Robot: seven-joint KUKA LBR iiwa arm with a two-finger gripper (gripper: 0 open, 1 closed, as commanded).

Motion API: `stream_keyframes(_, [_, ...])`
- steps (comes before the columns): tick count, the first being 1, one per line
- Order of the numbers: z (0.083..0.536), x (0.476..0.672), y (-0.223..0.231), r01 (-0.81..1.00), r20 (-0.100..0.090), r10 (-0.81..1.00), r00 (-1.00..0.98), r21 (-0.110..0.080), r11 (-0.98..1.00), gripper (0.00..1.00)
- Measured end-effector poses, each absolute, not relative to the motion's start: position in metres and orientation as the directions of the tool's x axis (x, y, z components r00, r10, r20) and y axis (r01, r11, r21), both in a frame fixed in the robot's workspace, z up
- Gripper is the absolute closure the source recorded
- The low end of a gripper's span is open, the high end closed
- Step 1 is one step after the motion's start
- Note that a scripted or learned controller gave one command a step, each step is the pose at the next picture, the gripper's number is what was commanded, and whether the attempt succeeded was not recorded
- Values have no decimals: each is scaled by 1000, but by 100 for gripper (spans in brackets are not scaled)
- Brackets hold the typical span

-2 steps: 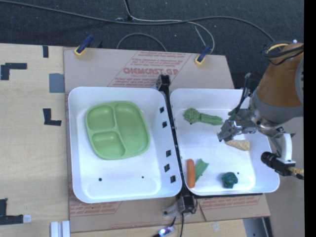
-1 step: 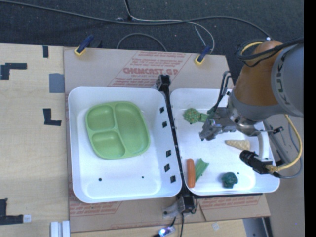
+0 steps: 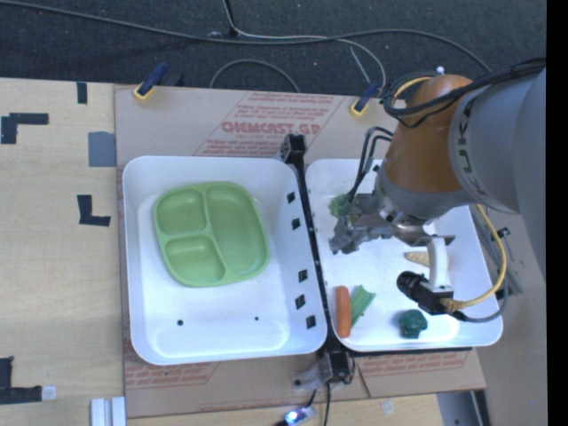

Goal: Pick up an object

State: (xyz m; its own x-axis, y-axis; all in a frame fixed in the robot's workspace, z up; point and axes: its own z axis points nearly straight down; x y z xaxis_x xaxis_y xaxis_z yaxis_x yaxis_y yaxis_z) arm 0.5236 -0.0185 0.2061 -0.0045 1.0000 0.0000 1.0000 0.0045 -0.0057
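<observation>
My gripper hangs low over the left half of the right bin, below the orange wrist band. A small green leafy item lies just beyond it, partly hidden by the arm. An orange carrot and a light green piece lie near the bin's front left. At the front right sits a dark green broccoli-like piece. Beside the arm, on its right, rests a pale cream item.
The left bin holds a light green divided plate. A black divider with clips runs between the bins. Cables loop over the arm and across the dark floor behind the bench.
</observation>
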Motion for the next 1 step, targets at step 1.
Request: stream_keyframes(1, [222,521,35,1000,1,1000,-7,-3,7,100])
